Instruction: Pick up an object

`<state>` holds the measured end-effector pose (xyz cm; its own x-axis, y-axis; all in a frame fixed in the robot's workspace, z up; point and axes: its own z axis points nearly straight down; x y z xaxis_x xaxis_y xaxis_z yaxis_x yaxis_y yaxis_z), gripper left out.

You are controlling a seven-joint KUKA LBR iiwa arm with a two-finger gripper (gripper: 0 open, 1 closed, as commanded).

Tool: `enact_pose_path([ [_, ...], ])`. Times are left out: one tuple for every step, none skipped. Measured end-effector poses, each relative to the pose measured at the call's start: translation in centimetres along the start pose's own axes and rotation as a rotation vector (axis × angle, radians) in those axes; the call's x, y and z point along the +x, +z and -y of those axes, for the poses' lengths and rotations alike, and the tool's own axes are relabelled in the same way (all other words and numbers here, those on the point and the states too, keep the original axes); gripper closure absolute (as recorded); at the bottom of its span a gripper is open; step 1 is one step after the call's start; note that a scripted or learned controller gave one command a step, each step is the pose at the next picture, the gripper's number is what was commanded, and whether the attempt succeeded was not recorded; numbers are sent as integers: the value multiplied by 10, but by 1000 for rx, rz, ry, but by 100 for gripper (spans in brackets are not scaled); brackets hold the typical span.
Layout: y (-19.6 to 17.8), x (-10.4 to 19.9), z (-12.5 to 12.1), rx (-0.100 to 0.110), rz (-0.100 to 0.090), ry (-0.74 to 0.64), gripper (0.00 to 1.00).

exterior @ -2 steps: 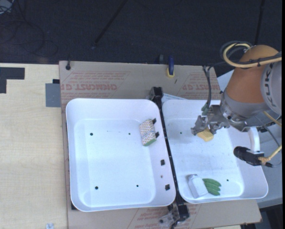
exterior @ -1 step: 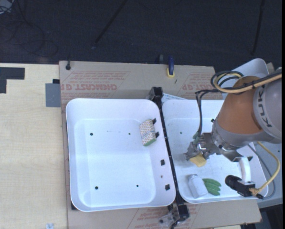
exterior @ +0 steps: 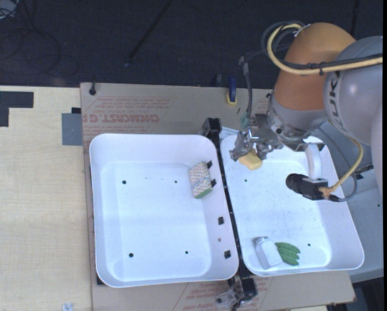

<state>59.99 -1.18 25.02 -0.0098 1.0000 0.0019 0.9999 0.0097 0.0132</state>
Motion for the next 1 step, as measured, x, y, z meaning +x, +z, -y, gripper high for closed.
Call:
enact_pose_path([
  [38,37,45,23,0,6,100],
])
